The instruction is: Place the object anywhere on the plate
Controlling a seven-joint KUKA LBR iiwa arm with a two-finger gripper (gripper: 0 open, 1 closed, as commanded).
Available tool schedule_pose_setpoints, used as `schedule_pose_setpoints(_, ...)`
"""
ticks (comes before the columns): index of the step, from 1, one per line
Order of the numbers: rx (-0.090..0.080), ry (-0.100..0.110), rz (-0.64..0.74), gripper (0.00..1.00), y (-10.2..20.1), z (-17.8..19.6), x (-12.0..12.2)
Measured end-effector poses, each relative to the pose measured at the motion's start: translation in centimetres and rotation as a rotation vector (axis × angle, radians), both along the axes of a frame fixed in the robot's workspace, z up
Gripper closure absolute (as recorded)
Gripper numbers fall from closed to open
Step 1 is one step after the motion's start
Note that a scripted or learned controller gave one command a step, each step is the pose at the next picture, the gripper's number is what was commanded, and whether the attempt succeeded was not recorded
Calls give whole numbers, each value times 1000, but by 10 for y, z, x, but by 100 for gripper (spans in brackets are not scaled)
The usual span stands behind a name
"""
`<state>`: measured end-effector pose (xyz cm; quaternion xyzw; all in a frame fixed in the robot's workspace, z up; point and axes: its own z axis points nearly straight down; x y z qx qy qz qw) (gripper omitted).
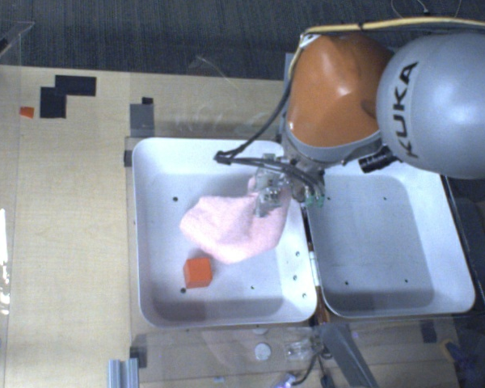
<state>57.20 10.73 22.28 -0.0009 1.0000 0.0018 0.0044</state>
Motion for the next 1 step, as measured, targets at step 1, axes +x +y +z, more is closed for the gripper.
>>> schedule_pose_setpoints(1, 0, 0, 0, 0, 0, 0, 0)
